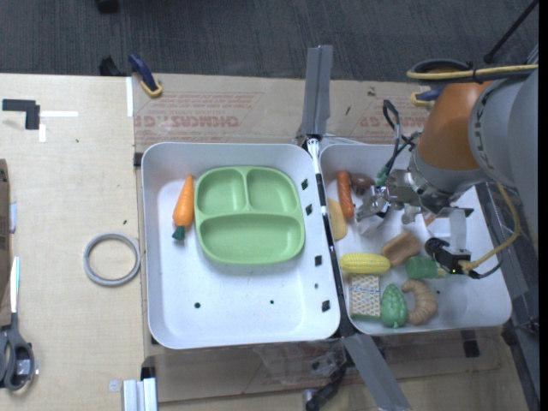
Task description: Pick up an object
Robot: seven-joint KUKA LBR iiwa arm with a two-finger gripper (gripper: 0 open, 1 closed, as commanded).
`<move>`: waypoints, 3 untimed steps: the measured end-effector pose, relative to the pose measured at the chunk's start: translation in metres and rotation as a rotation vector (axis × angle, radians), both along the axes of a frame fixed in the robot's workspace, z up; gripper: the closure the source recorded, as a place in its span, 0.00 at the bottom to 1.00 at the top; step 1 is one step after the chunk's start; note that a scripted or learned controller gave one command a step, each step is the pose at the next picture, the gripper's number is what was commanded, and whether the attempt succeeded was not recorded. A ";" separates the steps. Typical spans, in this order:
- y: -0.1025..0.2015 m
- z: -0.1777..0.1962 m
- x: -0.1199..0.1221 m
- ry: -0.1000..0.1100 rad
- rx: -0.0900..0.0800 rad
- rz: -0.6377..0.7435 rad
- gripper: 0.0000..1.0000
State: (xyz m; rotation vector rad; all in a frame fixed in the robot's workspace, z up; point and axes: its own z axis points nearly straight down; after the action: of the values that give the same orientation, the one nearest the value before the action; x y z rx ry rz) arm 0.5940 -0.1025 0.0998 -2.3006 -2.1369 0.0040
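My gripper hangs low over the back left part of the right bin, with the grey arm and its orange band reaching in from the right. Just left of it lie a red sausage and a pale yellow piece. Nearer the front are a corn cob, a brown bread roll, a green piece, a croissant, a green leafy vegetable and a patterned square pack. Nothing is visibly held.
The left bin holds a green divided plate and a carrot beside it. On the bench to the left lie a tape ring and scissors. A blue clamp sits at the back. Cables trail over the right bin.
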 end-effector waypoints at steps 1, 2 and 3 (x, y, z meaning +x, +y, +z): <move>-0.016 -0.008 0.065 -0.003 0.000 0.036 0.00; 0.006 -0.008 0.051 -0.002 0.000 0.080 0.00; 0.004 0.002 0.051 -0.001 -0.001 0.077 1.00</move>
State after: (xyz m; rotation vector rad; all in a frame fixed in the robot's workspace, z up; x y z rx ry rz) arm 0.6449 -0.0983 0.1017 -2.2173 -2.2255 0.0046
